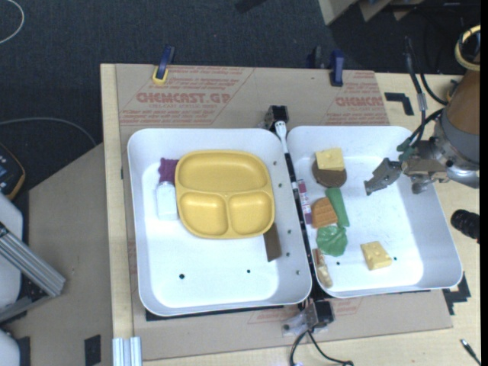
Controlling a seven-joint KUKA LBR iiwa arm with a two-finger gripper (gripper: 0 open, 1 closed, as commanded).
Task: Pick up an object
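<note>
We're looking down on a robotics lab bench here, no question. A plywood board (252,90) stamped with a supplier's name serves as the bench top, held at its far edge by a yellow clamp (162,69) and a blue clamp (336,67). Two shallow white bins sit on it side by side, the left bin (152,227) and the right bin (435,227), joined by a black bracket (276,117). Dark carpet (76,29) lies beyond, loose cables (415,67) trail at the right, and an aluminium frame rail (27,261) juts in at the left. The grey arm (461,139) reaches over the right bin.
</note>
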